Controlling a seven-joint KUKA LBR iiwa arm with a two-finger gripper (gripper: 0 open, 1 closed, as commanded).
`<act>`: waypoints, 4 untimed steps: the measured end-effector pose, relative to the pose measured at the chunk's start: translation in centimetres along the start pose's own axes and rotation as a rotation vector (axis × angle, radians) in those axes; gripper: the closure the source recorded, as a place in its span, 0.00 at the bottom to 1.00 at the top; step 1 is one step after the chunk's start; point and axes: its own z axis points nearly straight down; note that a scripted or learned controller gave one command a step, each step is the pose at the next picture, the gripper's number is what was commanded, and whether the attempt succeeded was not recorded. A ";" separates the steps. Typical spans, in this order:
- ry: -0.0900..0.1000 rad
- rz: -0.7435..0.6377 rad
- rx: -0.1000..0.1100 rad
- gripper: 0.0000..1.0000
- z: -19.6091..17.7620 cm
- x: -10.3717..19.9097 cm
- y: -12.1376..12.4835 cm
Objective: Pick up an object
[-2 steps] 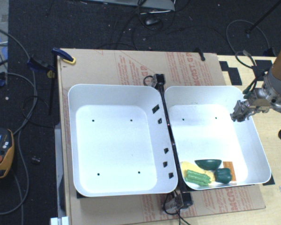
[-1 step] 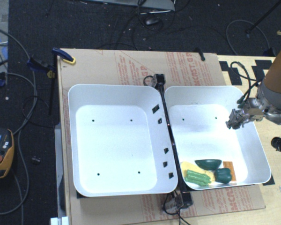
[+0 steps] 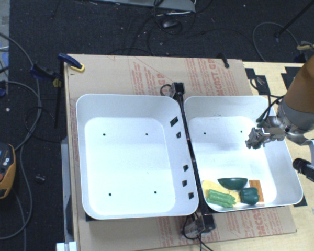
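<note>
Though the gripper (image 3: 254,139) is small and blurred at the right of the frame, so that I cannot tell whether it is open or closed, nothing shows in its grasp. It hangs over bare white floor in the upper right part of the right bin (image 3: 220,150), close to that bin's right wall.

The things to pick lie well apart from it, bunched in the bin's lower corner, toward the bottom of the frame: a dark green bowl (image 3: 233,182), a knobbly green piece (image 3: 221,197), a teal block (image 3: 249,195), a yellow piece (image 3: 211,185) and an orange piece (image 3: 256,184).

The first risk, as I judge it, is a plain miss: a straight descent from this spot would close on bare floor.

The second comes from the crowding. The pieces touch or overlap, so a grasp aimed at one may wedge against a neighbour, push the pile about, or catch only an edge that slips out on the lift. The bowl's rounded shape looks likely to squirt free of a pinch.

The third is the wall. The pile sits hard against the bin's lower rim, where the floor curves upward, so a descent there could strike the rim or tilt the bin.

The arm (image 3: 303,98) enters from the right edge of the frame. The left bin (image 3: 125,156) offers nothing to take.
</note>
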 end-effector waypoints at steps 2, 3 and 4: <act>-0.001 0.000 -0.004 1.00 3.9 -1.0 0.2; -0.002 0.000 -0.009 1.00 -1.8 -0.8 -0.7; -0.002 0.000 -0.007 1.00 -7.4 -0.6 -1.5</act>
